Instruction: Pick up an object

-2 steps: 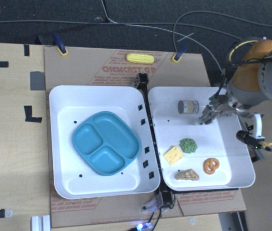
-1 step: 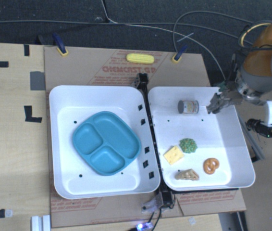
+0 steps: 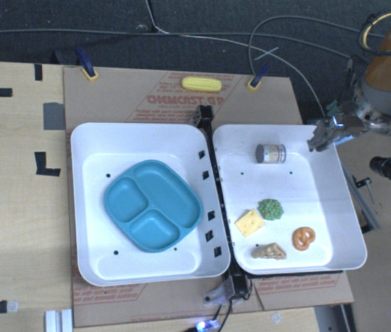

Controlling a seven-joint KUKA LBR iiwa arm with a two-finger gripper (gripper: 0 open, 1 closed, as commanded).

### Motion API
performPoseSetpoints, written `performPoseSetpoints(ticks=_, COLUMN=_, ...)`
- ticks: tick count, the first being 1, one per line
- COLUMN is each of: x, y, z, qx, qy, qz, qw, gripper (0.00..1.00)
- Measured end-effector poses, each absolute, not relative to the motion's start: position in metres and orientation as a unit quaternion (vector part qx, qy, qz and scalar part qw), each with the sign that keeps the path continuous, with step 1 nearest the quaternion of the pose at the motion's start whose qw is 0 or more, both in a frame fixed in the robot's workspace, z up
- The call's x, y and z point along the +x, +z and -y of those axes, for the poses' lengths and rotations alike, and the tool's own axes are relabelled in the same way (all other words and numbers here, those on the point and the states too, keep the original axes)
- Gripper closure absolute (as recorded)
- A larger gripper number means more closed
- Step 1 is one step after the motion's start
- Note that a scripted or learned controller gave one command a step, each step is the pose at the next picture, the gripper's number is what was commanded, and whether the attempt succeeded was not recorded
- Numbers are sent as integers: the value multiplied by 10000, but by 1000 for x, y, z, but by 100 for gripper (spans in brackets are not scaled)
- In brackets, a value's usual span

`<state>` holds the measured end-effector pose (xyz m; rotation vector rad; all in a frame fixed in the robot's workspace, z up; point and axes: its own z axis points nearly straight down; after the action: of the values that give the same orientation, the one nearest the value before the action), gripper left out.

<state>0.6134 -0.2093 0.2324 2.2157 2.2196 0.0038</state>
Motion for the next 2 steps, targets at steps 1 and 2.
performPoseSetpoints(ticks=1, x=598, y=240, z=154, qx=7051, qy=5, qz=-7091, qw=-5, gripper=100)
performPoseSetpoints(ticks=2, x=584, y=245, z=94, qx=7048, qy=3, qz=-7094, qw=-12, gripper=100)
